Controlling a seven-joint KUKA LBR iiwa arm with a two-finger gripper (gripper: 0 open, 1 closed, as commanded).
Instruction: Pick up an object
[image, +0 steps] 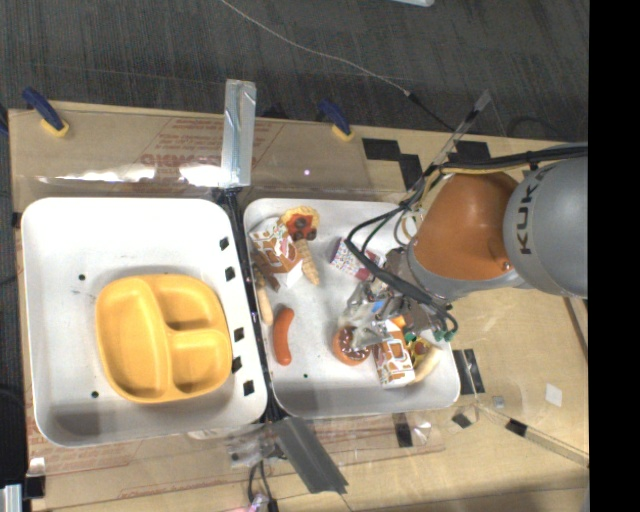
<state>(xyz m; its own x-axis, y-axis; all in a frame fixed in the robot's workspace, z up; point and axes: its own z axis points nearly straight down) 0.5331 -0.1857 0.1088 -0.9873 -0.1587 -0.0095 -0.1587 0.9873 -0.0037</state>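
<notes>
Inside the right bin (300, 395) lie food toys; hand (375, 310) state: cannot tell.

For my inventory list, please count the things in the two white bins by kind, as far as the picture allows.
Yellow divided tray: 1
Sausage: 1
Small printed cartons: 2
Chocolate doughnut: 1
Total: 5 clear items; the clutter under the gripper is too tangled to count.

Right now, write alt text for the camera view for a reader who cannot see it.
A grey and orange robot arm reaches from the right into the right white bin, its hand low among cluttered toy food by a chocolate doughnut. A sausage lies nearer the divider. The left white bin holds a yellow divided tray.
</notes>
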